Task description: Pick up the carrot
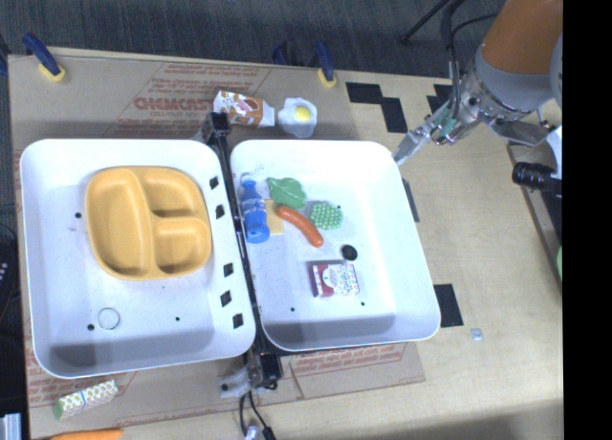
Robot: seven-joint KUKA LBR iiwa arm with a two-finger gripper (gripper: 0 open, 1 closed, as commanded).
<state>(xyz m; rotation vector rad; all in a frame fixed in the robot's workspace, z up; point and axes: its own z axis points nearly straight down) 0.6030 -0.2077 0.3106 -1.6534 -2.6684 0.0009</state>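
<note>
The carrot [300, 226] is an orange stick lying aslant in the upper middle of the right bin [409, 254]. A green leafy piece [285, 190] sits at its upper-left end. My gripper [409, 147] hangs outside that bin, just past its far right corner, pointing down and to the left. It is well apart from the carrot, up and to the right of it, and nothing is seen in it.
Around the carrot lie a blue bottle [253, 210], a green bumpy ball [326, 214], a small black piece [349, 253] and a red and white packet [334, 279]. The left bin [46, 237] holds a yellow divided tray [150, 219]. A toy egg [298, 115] and a brown packet [239, 108] lie behind the bins.
</note>
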